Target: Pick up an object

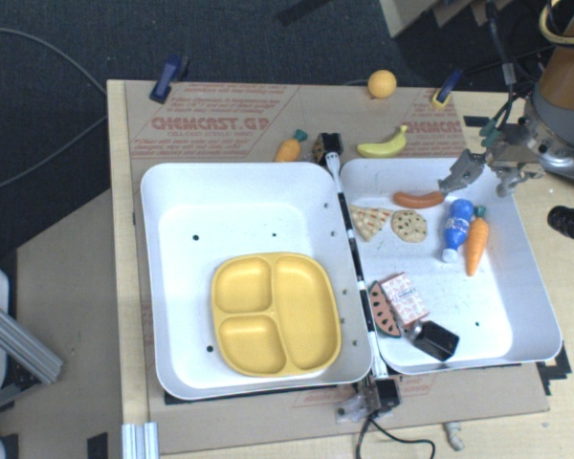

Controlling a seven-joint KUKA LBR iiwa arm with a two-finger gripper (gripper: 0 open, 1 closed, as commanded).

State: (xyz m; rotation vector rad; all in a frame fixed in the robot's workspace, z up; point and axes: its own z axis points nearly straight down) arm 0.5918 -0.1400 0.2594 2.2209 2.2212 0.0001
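The right bin [517,299] holds a red sausage [418,199], a waffle wedge [369,222], a cookie [408,226], a blue bottle [456,228], an orange carrot [475,244], a watermelon slice [382,311], a pink-patterned packet [405,299] and a black block [434,339]. My gripper [485,174] hangs over the bin's far right corner, just above the bottle and carrot and right of the sausage. Its fingers [460,172] stand spread open with nothing between them.
A yellow divided plate [274,312] lies in the left bin [172,218]. Behind the bins on the cardboard lie a banana [384,144], an orange ball [383,84], a small carrot [289,148] and a dark item [326,145]. Blue clamps [167,77] hold the board.
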